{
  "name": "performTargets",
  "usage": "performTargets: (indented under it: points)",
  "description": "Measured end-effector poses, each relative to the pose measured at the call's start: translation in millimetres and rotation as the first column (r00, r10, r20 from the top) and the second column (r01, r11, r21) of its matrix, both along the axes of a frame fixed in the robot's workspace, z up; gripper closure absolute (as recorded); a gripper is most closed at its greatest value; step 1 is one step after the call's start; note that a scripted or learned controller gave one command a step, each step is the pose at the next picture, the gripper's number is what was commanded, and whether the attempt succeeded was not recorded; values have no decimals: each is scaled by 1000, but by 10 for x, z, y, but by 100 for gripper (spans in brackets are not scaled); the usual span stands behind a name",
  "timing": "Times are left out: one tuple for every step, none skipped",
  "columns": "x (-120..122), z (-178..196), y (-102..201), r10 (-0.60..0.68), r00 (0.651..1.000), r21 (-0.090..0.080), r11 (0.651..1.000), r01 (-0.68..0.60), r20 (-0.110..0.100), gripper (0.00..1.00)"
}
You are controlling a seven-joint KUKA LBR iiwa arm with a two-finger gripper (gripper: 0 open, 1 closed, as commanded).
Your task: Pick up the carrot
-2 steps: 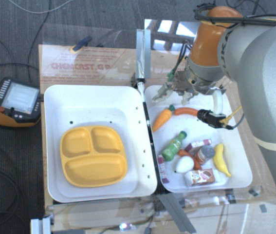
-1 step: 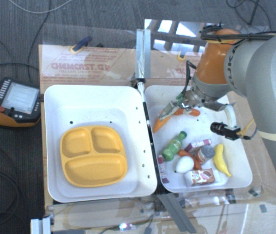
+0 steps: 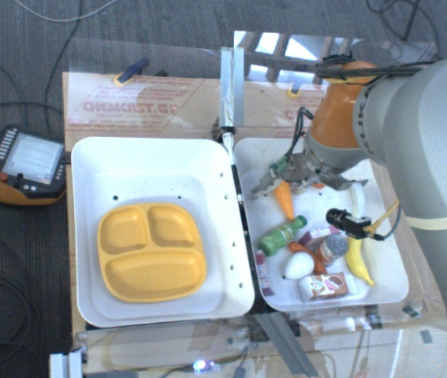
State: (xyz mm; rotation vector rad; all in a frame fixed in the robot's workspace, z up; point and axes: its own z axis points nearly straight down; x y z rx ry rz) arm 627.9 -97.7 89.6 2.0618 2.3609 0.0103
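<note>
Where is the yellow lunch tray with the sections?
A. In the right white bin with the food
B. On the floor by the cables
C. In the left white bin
C. The yellow tray lies in the left bin, apart from the carrot in the right bin.

The arm point(image 3: 412, 124) is thick, rounded and grey, with an orange band point(image 3: 335, 120) above the wrist and thin black cables point(image 3: 365, 71) across it.
</note>
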Motion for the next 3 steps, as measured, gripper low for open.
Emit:
performTargets:
  points:
    - [10,104,-12,-1,1000,-3,1000,1,4,100]
    - [403,944,251,184,983,-3,983,-184,-10,100]
    - [404,967,67,153,988,-2,988,-153,-10,100]
